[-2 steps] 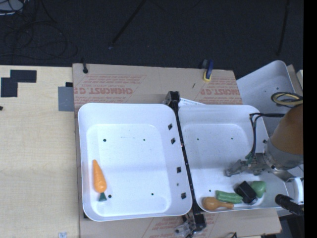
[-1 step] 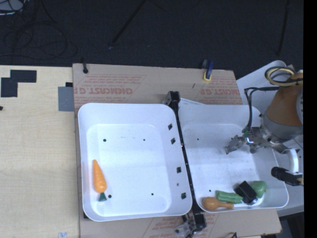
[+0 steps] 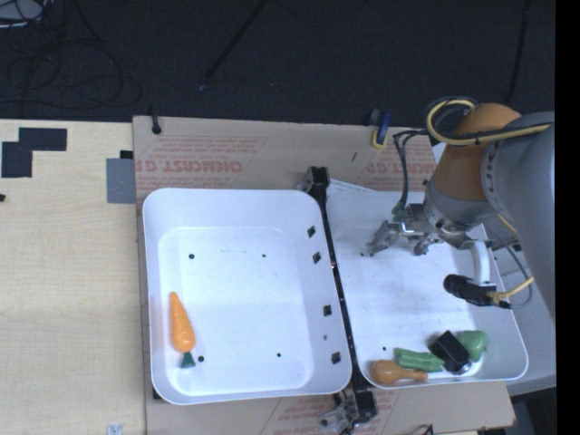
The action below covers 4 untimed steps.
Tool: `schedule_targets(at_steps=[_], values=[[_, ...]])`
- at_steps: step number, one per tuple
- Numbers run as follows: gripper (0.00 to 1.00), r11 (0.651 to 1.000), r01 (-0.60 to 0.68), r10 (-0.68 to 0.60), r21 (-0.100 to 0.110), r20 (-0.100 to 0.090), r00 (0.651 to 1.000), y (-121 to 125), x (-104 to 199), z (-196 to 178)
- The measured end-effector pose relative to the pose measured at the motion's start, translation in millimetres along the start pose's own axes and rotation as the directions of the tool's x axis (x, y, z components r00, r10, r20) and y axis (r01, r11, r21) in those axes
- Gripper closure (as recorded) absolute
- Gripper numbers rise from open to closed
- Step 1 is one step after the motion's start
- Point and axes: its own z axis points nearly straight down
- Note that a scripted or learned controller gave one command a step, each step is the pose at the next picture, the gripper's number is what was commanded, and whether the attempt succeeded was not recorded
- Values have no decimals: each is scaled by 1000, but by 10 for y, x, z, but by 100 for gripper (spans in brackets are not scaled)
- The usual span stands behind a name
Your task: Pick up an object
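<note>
Carrot [image 3: 181, 323] in left bin [image 3: 154, 243] | gripper [image 3: 396, 240] over right bin [image 3: 517, 352], grip unclear

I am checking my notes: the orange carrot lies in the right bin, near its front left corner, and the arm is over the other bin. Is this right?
One thing is wrong: the carrot lies in the left bin, near its front left corner, as the camera view shows. So the arm is over the other bin, the right bin.
</note>
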Motion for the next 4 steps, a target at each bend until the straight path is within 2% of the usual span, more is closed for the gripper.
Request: schedule_targets(at_steps=[1,2,3,4], values=[[0,1000,-2,2,-2,0,1000,185,550,-466],[0,1000,-2,2,-10,0,1000,195,985,-1724],[0,1000,-3,3,-7,0,1000,190,1388,-2645],[0,1000,-8,8,26,1,1000,-585,1404,-899]])
